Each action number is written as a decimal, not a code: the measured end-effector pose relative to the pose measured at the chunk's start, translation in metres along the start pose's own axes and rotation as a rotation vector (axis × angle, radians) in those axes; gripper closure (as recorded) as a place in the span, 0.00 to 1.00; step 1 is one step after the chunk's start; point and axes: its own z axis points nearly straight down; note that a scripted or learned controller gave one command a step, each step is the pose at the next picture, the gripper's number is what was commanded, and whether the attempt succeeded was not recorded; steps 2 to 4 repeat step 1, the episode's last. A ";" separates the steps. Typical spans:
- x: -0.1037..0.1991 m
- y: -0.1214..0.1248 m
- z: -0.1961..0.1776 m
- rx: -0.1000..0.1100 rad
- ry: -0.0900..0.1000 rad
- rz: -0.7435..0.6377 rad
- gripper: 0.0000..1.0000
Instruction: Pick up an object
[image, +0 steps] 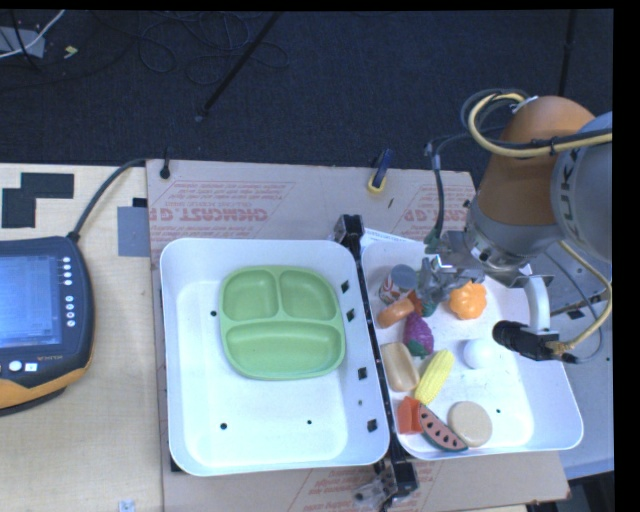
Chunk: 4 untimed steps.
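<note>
My gripper (432, 285) hangs low over the back of the right bin (540, 415), its metal fingers pointing down among the toy food. Just left of it lie a carrot (396, 311) and a grey piece (402, 276). An orange fruit (467, 300) sits right beside the fingers on the right. A purple eggplant (419, 334) lies just below the gripper. Further forward are a corn cob (434, 375), a tan bread roll (400, 366), a white egg (478, 352), a watermelon slice (442, 428), a round biscuit (470, 422) and a red piece (408, 413).
The left bin (195, 420) holds a green divided plate (282, 323). A black divider runs between the bins. A pendant with a screen (35, 315) lies at the far left. Cables and a black fitting (525, 340) hang off the arm over the right bin.
</note>
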 end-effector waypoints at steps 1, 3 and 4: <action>0.000 0.018 0.002 -0.003 0.000 -0.005 1.00; 0.000 0.018 0.002 -0.003 0.000 -0.005 1.00; 0.000 0.018 0.002 -0.003 0.000 -0.005 1.00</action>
